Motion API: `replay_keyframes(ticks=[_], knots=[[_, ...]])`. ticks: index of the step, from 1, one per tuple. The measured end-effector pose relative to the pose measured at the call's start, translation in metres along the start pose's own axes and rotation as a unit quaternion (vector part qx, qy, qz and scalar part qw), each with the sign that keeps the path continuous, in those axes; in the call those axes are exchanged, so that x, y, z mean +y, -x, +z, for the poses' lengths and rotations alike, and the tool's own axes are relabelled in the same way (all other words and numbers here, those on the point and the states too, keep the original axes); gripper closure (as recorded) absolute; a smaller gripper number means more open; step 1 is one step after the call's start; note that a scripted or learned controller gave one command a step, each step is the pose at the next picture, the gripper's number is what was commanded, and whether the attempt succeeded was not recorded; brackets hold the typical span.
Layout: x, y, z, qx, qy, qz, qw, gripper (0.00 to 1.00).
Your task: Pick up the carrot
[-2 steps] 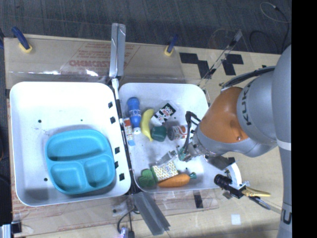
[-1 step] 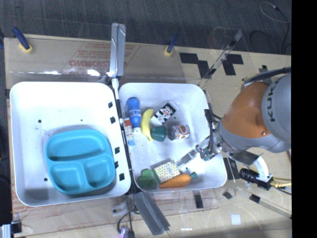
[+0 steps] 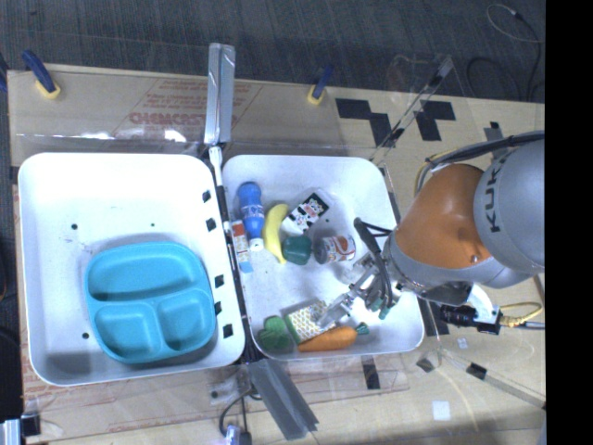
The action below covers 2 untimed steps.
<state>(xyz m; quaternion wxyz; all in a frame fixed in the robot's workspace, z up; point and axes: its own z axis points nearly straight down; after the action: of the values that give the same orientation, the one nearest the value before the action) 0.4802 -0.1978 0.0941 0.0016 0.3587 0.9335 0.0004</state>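
While the carrot (image 3: pixel 326 339) lies along the right bin's (image 3: pixel 394 197) near wall, beside a grater (image 3: pixel 309 319):
Gripper (image 3: pixel 369 295): just above its tip, fingers' spread unclear, nothing visibly held.
Handling: likely light, rigid, smooth toy.
Grasp: across the thick middle.

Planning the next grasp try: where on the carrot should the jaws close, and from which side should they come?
Judging by its pose, grip the carrot around its thick middle, coming straight down from above. It lies flat and lengthwise along the right bin's near wall, so the jaws should straddle its width, one finger on the wall side. The grater and a green object crowd its left end, so favour the right half near the gripper.
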Motion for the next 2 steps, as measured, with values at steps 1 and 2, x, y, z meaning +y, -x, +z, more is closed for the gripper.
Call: replay_keyframes(ticks=[1,2], knots=[[0.0,0.0,0.0,0.0,0.0,0.0,1.0,0.0],[0.067,0.029,-0.017,0.004,-0.002,-0.058,0.9983,0.0]])
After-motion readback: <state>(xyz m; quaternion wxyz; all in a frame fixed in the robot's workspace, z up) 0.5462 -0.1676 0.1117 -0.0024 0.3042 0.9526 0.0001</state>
